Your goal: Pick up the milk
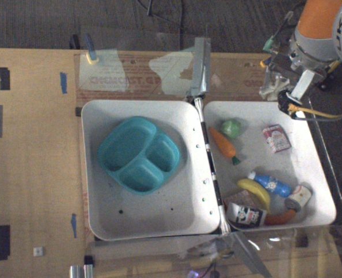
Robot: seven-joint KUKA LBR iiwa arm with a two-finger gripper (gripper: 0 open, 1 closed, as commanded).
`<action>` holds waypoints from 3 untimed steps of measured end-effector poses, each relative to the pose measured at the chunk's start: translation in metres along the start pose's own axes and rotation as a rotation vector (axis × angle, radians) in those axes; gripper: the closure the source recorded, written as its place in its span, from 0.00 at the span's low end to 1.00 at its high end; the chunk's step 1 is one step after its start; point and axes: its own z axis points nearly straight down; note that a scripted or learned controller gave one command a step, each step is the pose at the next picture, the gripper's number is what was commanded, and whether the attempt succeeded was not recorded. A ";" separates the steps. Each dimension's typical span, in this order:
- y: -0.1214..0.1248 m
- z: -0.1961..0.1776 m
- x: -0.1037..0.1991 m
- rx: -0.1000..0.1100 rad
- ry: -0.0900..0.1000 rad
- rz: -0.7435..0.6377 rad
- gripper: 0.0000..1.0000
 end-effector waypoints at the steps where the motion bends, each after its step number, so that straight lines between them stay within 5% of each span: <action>1: -0.011 -0.015 0.026 0.002 0.000 0.364 1.00; 2: -0.076 -0.011 0.085 0.007 0.000 0.265 1.00; 3: -0.088 -0.017 0.101 0.004 0.001 0.748 1.00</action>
